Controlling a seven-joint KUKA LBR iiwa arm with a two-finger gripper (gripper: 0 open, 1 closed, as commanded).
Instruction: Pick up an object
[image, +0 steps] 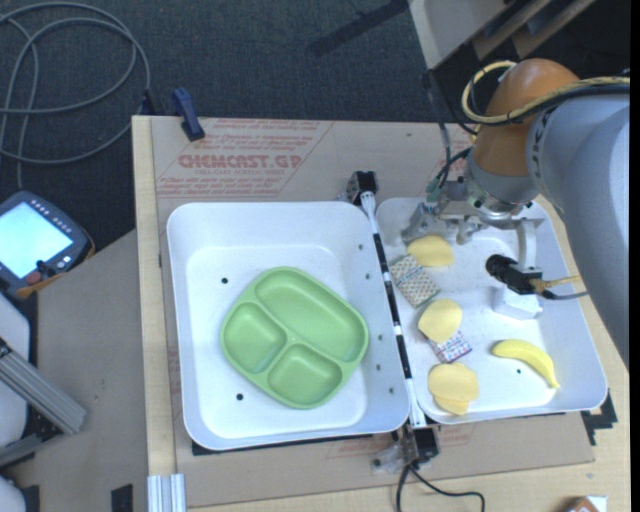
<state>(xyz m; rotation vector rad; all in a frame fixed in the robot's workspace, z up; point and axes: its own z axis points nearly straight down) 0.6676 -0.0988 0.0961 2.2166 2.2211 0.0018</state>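
Currently the grey two-finger gripper (447, 222) is lowered over the far pale-yellow rounded piece (432, 250) in the right white bin (575, 345). Contact cannot be confirmed; a centred, straight-down close should be made before any lift is attempted.

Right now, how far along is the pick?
Done: the gripper is down in the right bin, over a pale yellow piece at its far end. In hand: nothing I can see; the grasp itself is hidden. Left: lifting something out. The banana and the other yellow pieces lie in that bin.
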